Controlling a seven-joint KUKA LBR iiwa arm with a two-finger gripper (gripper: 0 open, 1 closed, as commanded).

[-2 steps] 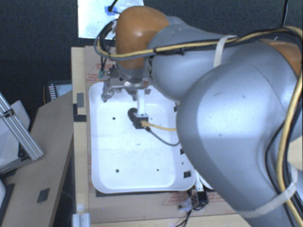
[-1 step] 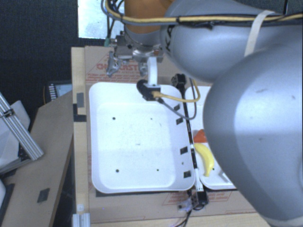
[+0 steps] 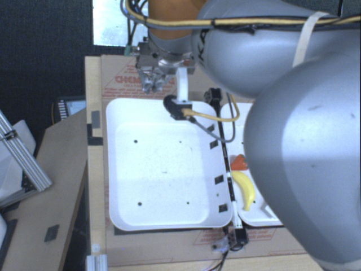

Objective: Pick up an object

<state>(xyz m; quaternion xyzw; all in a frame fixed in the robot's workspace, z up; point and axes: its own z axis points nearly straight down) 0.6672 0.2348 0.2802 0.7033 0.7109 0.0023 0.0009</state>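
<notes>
One banana (image 3: 244,188) in right bin (image 3: 255,216), end effector (image 3: 151,82) well apart, beyond left bin (image 3: 121,168)

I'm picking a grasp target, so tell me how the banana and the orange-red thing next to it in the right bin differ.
The banana is yellow, long and curved; the orange-red object is short and rounded. The banana lies nearer the bin's front edge, while the orange-red object sits just behind it, farther from the camera. More of the banana shows; the orange-red object is largely hidden by the arm. Both lie in the right bin, close to the divide between bins.
</notes>
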